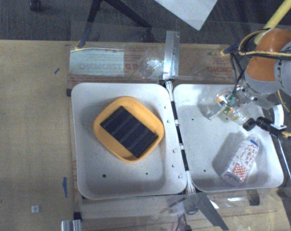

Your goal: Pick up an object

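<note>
Table: a tan table is seen carrying two shallow white bins side by side, so that things can be moved from one to the other.

Left bin: the left bin is occupied by a yellow-orange tray-like object with a dark ribbed panel, laid flat and turned at a slant near the bin's middle, well apart from the arm.

Right bin: the right bin is occupied by two things. A red-and-white patterned bottle is laid on its side toward the near right corner. A clear, crinkled plastic item is seen at the far side, partly under the arm's end.

Arm: the grey arm with the orange band is reached in from the right and is held over the far right part of the right bin, presumably so that the clear item can be taken.

Hand: the hand is seen just beside or touching the clear plastic item; which of the two cannot be told. Whether it is spread or closed cannot be told either, as the parts are small and mixed with the clear plastic. No grasp is shown.

Task's thing: judged to be the clear item, lying in the right bin, not lifted.
</note>
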